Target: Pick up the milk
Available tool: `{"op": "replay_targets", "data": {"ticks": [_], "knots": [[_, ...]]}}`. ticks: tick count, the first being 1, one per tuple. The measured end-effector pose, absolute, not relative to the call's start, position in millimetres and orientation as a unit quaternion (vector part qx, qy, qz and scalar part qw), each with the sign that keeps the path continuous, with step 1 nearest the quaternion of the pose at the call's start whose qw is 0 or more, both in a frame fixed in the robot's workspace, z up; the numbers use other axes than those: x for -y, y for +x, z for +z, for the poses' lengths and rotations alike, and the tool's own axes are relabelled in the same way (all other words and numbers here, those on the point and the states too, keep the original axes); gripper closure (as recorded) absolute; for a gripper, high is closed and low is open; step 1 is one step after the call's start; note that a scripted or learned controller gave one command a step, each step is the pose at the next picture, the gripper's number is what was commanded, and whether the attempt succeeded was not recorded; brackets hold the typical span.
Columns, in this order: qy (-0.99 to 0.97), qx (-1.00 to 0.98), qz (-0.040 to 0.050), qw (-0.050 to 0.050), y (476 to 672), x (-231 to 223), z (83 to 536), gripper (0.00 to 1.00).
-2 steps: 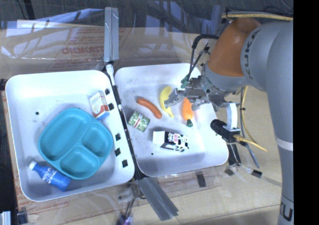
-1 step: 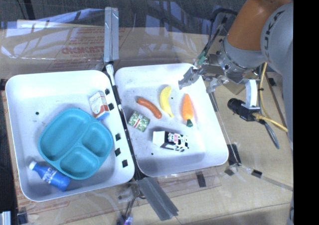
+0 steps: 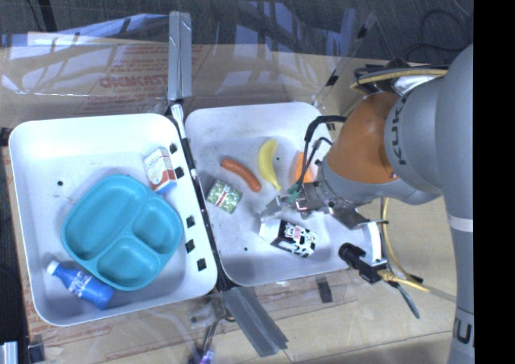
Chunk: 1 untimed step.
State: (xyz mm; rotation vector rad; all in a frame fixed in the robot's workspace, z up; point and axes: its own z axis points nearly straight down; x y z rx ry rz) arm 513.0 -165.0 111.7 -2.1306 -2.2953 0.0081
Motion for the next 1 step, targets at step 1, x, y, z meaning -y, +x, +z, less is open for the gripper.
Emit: {"op": "replay_targets", "data": {"ticks": [1], "knots": [[-0.624,0.782,0.001,0.004,508.5,159.2,98.5,0.0]]}}
